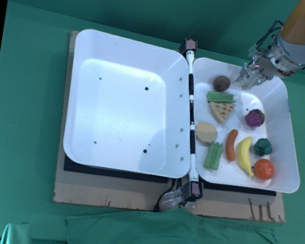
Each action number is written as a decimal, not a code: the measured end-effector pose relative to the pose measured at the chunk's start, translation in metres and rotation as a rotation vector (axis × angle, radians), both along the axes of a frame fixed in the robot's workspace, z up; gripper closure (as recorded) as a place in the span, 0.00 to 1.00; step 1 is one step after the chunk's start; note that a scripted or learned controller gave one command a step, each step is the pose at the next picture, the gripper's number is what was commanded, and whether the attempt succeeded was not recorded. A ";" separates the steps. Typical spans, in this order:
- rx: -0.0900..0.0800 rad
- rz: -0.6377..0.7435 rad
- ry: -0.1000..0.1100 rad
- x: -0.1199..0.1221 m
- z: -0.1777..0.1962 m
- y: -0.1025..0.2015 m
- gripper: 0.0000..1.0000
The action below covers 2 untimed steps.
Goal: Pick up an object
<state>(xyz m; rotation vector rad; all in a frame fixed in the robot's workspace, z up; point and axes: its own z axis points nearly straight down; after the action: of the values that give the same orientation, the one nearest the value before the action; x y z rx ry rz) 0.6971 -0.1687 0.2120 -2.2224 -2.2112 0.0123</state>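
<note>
Green cloth under cardboard base

Glossy white plastic bins, matt green cloth, rough brown cardboard base, shiny plastic banana

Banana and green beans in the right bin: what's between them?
Camera view: a sausage lies between the banana and the green beans, all apart.

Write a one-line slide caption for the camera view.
KUKA arm's gripper hovers over the far edge of the right bin of toy food, near a brown ball; left bin alongside.
</note>
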 end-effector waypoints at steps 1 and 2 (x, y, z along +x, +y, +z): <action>-0.004 0.000 -0.015 0.004 0.025 -0.020 1.00; -0.003 0.005 -0.020 0.003 0.058 0.003 1.00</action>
<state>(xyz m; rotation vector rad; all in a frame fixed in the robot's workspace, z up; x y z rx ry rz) 0.7003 -0.1656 0.2697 -2.2287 -2.2279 -0.0070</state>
